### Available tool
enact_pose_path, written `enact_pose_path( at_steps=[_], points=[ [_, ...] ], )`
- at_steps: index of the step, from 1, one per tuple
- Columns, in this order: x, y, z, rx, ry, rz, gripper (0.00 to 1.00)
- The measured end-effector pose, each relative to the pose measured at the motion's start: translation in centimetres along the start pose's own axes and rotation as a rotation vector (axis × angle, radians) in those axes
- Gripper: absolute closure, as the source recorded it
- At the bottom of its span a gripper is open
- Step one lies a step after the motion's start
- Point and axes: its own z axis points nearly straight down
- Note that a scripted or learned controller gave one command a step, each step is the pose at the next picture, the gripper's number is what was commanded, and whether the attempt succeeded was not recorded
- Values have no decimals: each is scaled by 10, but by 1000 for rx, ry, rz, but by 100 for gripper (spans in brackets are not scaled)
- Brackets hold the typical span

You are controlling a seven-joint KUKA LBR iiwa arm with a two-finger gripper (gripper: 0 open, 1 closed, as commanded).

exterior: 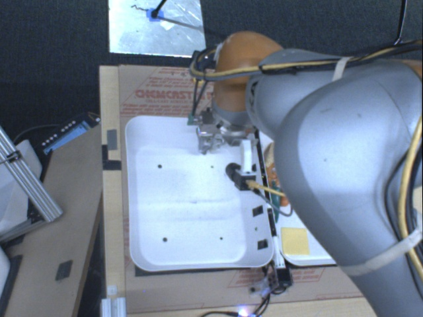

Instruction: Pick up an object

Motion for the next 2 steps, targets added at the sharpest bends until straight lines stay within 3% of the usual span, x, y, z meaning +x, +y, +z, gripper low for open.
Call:
enact_pose_path(
  at_steps=[1,2],
  points=[
    [86,6,17,-8,1,-1,100],
    [109,7,-29,-10,-1,4,100]
  ],
)
